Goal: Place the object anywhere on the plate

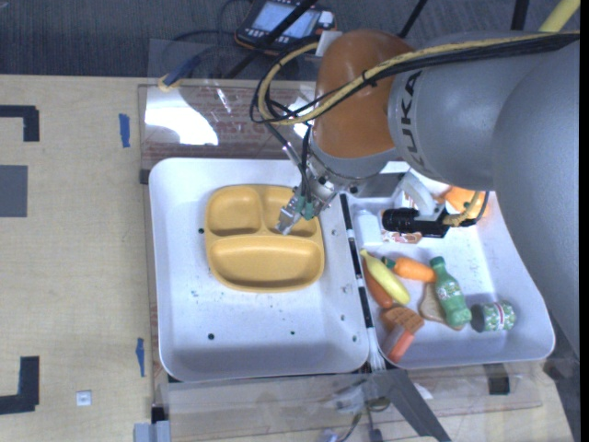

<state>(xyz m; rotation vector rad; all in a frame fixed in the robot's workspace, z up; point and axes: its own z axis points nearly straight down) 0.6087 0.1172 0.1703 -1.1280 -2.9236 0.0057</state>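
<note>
While hovering over the far right compartment of the yellow plate (265, 247) in the left bin (184, 293), fingers (299, 210) clenched on a small greenish object (293, 215). Carried above the plate already; only lowering and releasing left, probably.

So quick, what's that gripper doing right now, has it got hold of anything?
Gripper: over the yellow plate in the left bin; a small greenish thing shows at its tip, but whether it is gripped cannot be told.
</note>
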